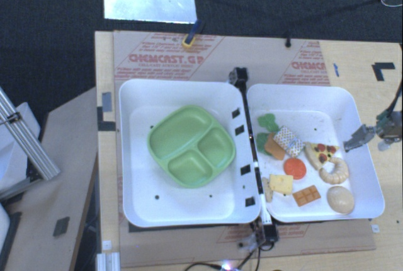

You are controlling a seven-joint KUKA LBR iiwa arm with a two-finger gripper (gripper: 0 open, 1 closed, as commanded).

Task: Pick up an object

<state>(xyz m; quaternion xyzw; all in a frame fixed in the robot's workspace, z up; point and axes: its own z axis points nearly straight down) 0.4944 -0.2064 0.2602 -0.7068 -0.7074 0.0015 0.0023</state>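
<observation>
Grey metallic tool, seemingly two-pronged, on a darker wrist.

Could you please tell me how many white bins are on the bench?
2. The left bin holds a green divided plate; the right bin, touching it along the middle divider, holds the small toy food pieces.

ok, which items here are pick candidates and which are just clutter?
Pick candidates, right bin: green piece, patterned block, pizza slice, red disc, cheese wedge, cracker, egg; pincer at the bin's right rim.

Lying about: green divided tray, left bin.
</observation>
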